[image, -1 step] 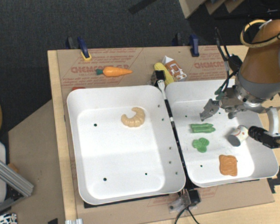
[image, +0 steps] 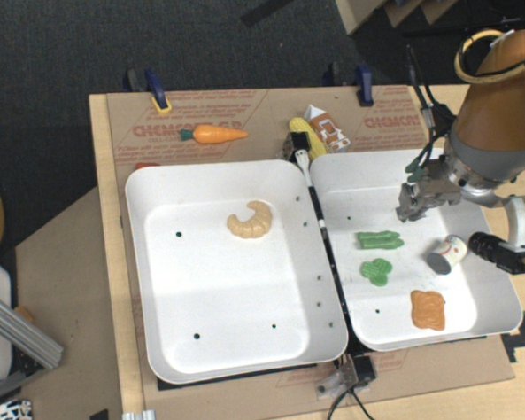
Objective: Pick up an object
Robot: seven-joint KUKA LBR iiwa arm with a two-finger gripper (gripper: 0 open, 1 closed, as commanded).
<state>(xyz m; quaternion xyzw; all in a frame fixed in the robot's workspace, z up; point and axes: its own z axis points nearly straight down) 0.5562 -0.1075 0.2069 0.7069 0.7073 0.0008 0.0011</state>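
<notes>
My gripper [image: 410, 206] hangs over the back part of the right bin [image: 367, 176], above and slightly right of a green bean-like piece [image: 379, 239]. Nothing shows between its fingers. Below the bean lies a green broccoli-like piece [image: 376, 270]. A small white and grey cylinder [image: 447, 254] rests to the right, and an orange nugget-like piece [image: 428, 310] sits near the bin's front. A tan croissant [image: 251, 220] lies in the left bin [image: 160, 282].
On the cardboard behind the bins lie a toy carrot [image: 215, 134], a yellow banana-like piece [image: 300, 131] and a small orange-and-white box [image: 329, 131]. Two blue clamps [image: 158, 91] hold the board's back edge. The arm's orange band [image: 499, 92] rises at right.
</notes>
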